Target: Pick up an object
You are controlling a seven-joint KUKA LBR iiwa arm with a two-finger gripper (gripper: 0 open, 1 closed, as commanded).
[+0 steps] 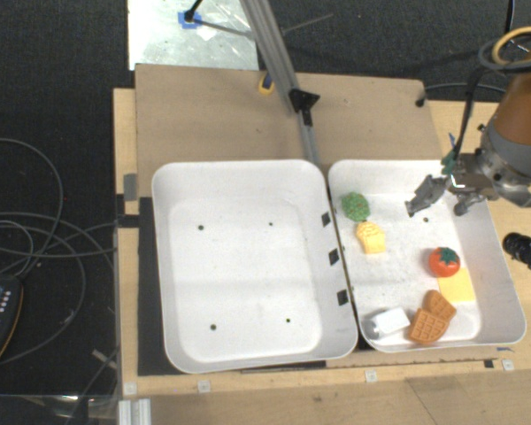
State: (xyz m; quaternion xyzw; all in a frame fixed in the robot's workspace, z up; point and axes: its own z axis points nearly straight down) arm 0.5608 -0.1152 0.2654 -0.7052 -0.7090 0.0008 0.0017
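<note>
brown waffle (429,320) beside white block (388,322); open pincer (441,198) hovers above.

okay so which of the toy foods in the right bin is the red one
The tomato: a round red piece with a green top, near the right bin's right side. The others are green, yellow, pale yellow, orange-brown and white.

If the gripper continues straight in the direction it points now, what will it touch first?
The gripper points down and toward the left, over the right bin. Most likely it would meet the bin's bare white floor first, short of the green toy and the yellow toy, though its height is unclear.
</note>
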